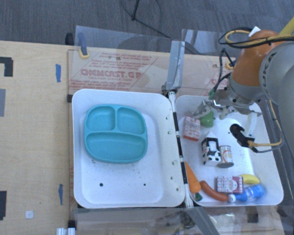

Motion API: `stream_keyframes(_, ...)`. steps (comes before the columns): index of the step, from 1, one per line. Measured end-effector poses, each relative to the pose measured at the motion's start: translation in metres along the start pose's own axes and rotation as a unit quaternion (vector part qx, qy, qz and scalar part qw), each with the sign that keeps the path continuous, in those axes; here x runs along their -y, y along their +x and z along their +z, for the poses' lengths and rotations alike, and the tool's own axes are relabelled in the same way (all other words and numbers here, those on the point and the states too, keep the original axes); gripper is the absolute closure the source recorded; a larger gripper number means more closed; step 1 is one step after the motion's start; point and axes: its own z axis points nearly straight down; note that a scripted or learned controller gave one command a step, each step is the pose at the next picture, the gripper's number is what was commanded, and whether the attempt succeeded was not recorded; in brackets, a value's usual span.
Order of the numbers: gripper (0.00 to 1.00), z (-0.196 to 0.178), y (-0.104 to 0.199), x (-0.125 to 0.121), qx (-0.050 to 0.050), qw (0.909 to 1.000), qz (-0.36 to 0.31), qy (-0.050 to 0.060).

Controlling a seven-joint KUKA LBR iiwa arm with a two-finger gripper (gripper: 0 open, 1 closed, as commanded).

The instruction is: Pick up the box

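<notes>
Arm (268,57): we see it reaching in from the right, its orange band above the back of the right bin (275,195).
Left bin (128,187): it carries a blue divided plate (115,133).
Gripper (214,109): it hangs over the back left part of the right bin, near a green item (207,118); whether it is released or clenched, we cannot tell.
Box (191,128): the small red-and-white carton lies in the right bin just beside the left wall, near the gripper and apart from it.
Box axis: we judge its long side runs front to back, slightly tilted.
Second carton (229,184): it lies at the front, long side left to right.
Risk: we think a descent could catch the green item instead, or push the box against the wall.
</notes>
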Motion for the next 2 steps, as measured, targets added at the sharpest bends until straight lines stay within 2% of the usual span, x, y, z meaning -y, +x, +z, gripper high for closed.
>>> stream_keyframes(1, 0.0, 0.0171, 0.0179, 0.0237, 0.001, 0.9972, 0.074, -0.01)
stream_keyframes(2, 1.0, 0.0088, 0.0182, 0.0259, -0.002, 0.9971, 0.076, -0.002)
